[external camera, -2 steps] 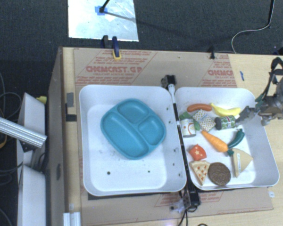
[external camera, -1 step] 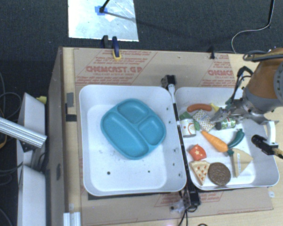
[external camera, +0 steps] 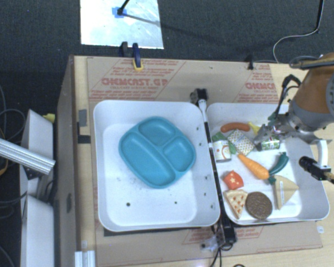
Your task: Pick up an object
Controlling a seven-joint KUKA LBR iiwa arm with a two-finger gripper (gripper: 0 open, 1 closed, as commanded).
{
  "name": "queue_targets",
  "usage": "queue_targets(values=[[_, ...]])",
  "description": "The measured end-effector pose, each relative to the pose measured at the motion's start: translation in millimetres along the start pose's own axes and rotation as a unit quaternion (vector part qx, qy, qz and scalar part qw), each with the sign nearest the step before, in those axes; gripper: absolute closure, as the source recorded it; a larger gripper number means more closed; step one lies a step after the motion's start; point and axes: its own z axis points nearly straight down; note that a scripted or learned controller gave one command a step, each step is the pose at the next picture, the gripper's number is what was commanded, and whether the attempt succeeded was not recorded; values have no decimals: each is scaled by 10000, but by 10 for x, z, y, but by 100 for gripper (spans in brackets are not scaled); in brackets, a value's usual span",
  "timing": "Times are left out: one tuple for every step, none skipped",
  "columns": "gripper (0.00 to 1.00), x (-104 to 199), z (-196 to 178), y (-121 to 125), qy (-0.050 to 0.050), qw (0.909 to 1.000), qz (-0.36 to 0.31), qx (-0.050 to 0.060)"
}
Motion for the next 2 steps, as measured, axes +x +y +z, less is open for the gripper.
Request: queue_targets(values=[[100, 432, -630, -203, 32, 10000, -1, 91], [100, 1064, -949, -6, 37, 9999, 2, 96]])
